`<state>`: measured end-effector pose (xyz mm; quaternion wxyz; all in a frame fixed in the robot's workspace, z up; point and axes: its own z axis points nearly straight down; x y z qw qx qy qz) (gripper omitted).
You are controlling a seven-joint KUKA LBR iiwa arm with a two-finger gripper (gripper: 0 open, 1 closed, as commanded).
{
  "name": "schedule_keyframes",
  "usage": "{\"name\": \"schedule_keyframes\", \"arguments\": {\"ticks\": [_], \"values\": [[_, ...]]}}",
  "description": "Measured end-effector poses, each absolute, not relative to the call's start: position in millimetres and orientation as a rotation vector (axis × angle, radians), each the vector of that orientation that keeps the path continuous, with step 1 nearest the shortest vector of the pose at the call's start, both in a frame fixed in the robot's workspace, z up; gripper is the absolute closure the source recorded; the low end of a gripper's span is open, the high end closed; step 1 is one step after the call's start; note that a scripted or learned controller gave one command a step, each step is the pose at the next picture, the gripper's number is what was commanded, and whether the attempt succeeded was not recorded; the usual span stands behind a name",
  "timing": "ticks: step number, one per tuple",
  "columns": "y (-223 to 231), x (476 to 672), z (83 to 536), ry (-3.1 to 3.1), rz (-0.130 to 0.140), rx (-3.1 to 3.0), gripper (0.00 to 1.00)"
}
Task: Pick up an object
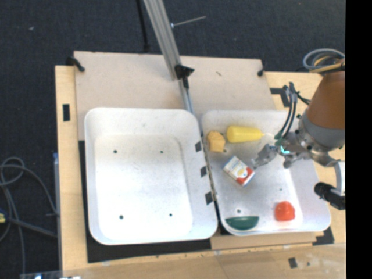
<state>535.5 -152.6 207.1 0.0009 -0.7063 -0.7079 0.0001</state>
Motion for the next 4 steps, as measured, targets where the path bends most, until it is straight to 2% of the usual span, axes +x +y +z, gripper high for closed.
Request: {"name": "schedule_keyframes", "arguments": {"ticks": [1,2,3,4], "values": [[-152.7,536.4,209.2,-2.224,-0.003,-2.222,0.00],[-152.3,533.5,146.4,-2.218,0.006,-2.222,0.00],[-153.5,533.4,99.4,-2.220,0.003,-2.222,0.00],[-153.6,535.3,112.2,-2.215,-0.006,-2.233,1.00]]}}
